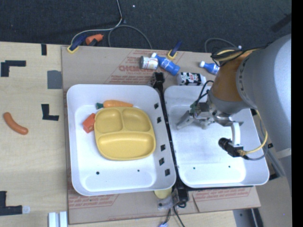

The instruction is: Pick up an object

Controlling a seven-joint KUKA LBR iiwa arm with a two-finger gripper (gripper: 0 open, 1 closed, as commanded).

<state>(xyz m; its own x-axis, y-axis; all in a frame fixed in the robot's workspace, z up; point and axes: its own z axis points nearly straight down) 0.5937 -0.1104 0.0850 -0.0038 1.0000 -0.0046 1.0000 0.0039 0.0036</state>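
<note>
Grey two-finger gripper [185, 122] sits mid-frame over the right shallow white plastic bin [208, 174], jaws spread apart, gripping nothing.

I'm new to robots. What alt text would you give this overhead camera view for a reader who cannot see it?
A grey robot arm with an orange band reaches from the right over the right white bin, its gripper low inside it. The left white bin holds a yellow divided plate with a carrot beside it.
</note>
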